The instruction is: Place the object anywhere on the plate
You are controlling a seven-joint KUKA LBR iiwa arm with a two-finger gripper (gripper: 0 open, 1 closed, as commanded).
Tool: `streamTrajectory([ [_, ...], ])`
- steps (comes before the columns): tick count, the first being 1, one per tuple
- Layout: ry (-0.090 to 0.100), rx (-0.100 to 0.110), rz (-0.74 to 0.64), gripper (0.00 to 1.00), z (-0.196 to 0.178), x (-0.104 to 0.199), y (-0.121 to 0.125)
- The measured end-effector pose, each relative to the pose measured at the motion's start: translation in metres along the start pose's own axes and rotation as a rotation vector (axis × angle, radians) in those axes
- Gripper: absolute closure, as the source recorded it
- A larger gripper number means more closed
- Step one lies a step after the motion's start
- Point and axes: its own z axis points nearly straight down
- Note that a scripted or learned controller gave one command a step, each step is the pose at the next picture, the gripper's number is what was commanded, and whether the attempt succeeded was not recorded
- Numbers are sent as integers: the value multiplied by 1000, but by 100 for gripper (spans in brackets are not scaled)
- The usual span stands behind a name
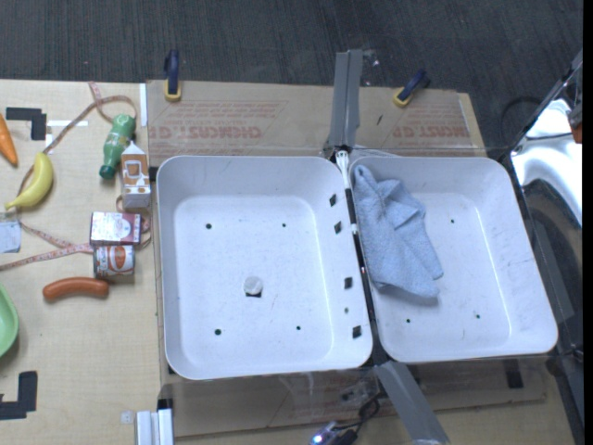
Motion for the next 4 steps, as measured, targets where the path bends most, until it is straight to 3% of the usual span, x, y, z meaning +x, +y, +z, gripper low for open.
streamTrajectory([
  [2, 0, 1, 95, 100, 0, -1, 9],
  [4, -1, 0, 97, 100, 0, -1, 19],
])
